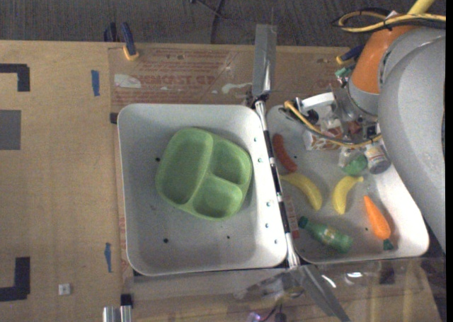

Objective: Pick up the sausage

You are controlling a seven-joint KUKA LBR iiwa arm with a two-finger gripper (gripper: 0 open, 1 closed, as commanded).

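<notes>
The sausage (284,153) is a small reddish-brown link lying at the left side of the right bin (417,243), close to the divider. The gripper (338,131) hangs over the bin's upper middle, right of the sausage and apart from it, beneath the orange wrist band. Cables and the wrist body hide its fingertips.
The right bin also holds two bananas (306,189) (345,192), a carrot (377,219), a green bottle (325,234), a small green item (354,165) and a can (377,158). A green divided plate (205,172) lies in the left bin (138,193). The grey arm covers the right side.
</notes>
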